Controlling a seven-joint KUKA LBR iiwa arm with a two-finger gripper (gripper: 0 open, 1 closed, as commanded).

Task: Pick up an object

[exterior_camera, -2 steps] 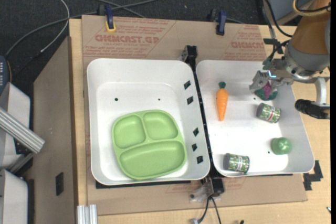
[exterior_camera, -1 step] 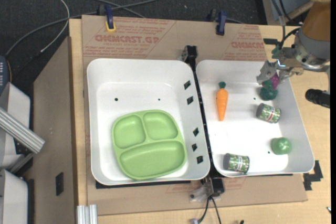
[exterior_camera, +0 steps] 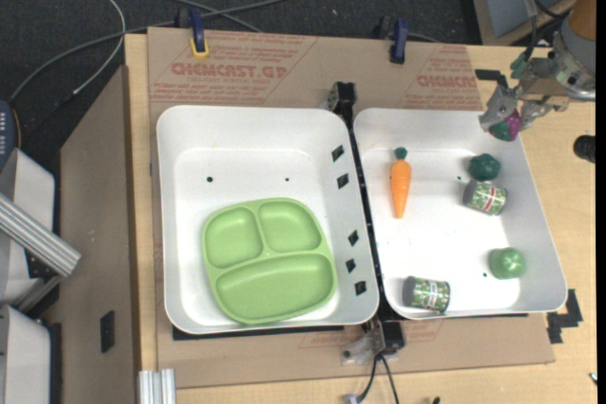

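Observation:
My gripper (exterior_camera: pixel 508 116) hangs over the far right corner of the right bin (exterior_camera: pixel 445 123), with a small purple object (exterior_camera: pixel 514 124) showing between its fingers. Below it in that bin lie a dark green vegetable (exterior_camera: pixel 485 166) and a green-labelled can (exterior_camera: pixel 486 197) side by side. An orange carrot (exterior_camera: pixel 401 187) lies near the bin's left wall. A light green round fruit (exterior_camera: pixel 507 262) sits near the right wall, and a second can (exterior_camera: pixel 427 294) lies on its side at the front.
The left bin (exterior_camera: pixel 180 156) holds a light green divided plate (exterior_camera: pixel 269 258) toward its front. A black divider with clips (exterior_camera: pixel 352 203) runs between the bins. Two clamps (exterior_camera: pixel 198 38) hold the cardboard at the back.

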